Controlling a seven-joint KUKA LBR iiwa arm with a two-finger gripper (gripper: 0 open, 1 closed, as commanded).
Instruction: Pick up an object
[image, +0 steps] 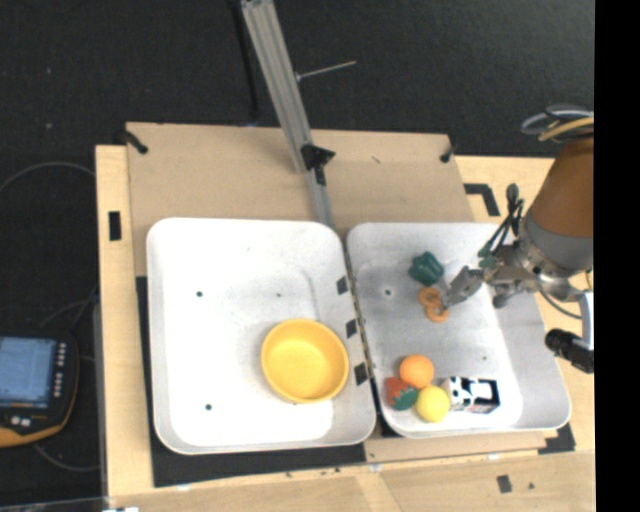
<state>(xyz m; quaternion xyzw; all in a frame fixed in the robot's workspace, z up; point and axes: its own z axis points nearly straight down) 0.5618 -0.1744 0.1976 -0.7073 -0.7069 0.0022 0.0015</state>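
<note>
Right bin (520, 405), near edge at 6 o'clock: one yellow ball (433, 404), one orange ball (416, 371), one red-and-green piece (401, 396), one black-and-white block (471, 394), clustered. Left bin (200, 270): one yellow bowl (304, 360). Farther, one orange ring (434, 304) lies flat just beside the claw (462, 287); one green block (427, 267) at its 12 o'clock. Claw's opening cannot be told; nothing seen between its fingers.

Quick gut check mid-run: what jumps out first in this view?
The yellow bowl sits alone in the left bin. In the right bin, the gripper hovers by a small orange piece and a green block, with an orange ball, yellow ball and black-and-white toy clustered at the near edge.
</note>
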